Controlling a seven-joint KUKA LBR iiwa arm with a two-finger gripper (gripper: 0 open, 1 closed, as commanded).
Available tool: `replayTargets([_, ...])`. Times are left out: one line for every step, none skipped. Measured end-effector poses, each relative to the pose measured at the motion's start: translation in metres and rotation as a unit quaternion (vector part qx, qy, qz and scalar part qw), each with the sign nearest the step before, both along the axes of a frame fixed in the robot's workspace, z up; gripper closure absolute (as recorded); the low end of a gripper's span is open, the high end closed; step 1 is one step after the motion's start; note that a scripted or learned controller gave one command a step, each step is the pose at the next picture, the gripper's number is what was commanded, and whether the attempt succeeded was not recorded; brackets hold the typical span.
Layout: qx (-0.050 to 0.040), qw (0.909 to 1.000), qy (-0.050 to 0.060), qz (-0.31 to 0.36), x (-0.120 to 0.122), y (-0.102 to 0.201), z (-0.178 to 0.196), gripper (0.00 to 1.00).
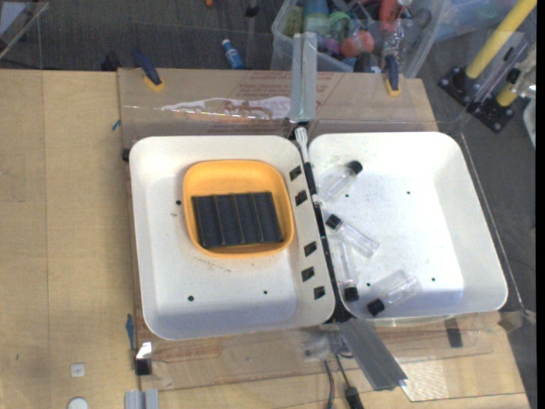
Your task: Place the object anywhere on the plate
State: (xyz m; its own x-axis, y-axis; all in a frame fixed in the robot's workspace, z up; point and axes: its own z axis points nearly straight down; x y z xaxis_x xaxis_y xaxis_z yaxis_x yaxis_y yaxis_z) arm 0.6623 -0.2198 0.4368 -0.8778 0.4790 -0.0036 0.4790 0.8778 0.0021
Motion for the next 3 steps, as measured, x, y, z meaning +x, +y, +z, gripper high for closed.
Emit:
replayTargets([-0.0005, 0.9780, -0.001, 0.209, -0.006, -0.002, 0.000, 1.00])
replayTargets([-0.0026, 0.9297, -0.003, 0.368, 0.003, -0.001, 0.000, 1.00])
replayTargets([-0.0033, 0.8437, -0.003, 0.537, 0.006, -0.001, 0.000, 1.00])
